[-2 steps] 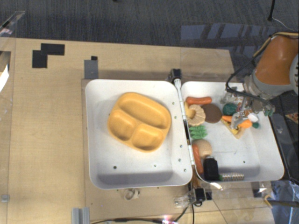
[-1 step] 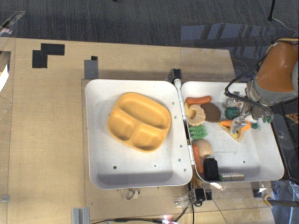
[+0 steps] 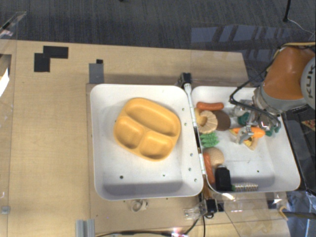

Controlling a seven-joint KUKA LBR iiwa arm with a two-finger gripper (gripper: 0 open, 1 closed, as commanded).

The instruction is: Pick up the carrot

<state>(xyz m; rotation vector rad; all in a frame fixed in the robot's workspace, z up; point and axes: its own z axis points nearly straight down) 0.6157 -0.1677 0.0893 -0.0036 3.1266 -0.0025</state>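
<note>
One target: carrot [image 3: 253,132], right bin [image 3: 281,174].
Gripper [image 3: 249,132]: over carrot to grab it; open/closed unclear.

Glossy yellow plastic tray [image 3: 147,128], matt wooden bench [image 3: 44,147]

No legible text, label or number anywhere; partial lettering on the arm [image 3: 307,85], cropped, unreadable.

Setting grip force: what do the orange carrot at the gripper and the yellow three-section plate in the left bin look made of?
Orange carrot: probably moulded plastic, judging by its uniform bright colour. Yellow three-section plate: likely smooth plastic, with rounded moulded edges and a soft sheen.
</note>
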